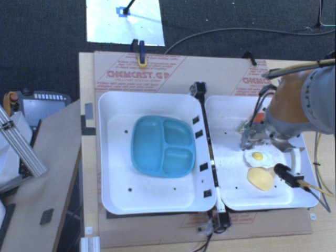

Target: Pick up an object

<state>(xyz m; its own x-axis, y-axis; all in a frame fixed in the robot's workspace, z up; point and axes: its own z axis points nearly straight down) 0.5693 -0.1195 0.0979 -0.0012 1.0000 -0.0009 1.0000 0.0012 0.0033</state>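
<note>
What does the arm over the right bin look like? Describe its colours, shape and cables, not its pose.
The arm is thick and rounded, its grey casing giving way to a wide orange band above the wrist. Thin dark and reddish cables run down its front to the gripper, a small metallic grey-green assembly too cluttered to make out in detail.

This is a robotics lab, set up for testing rather than living or cooking. A grey arm [310, 101] with loose cables reaches over two white bins [157, 101] clamped side by side on a board printed "CHEMCAST" [137, 74]. A teach pendant [39, 106] lies at the left, aluminium framing [21, 146] leans nearby, and dark carpet [42, 30] covers the floor.
</note>
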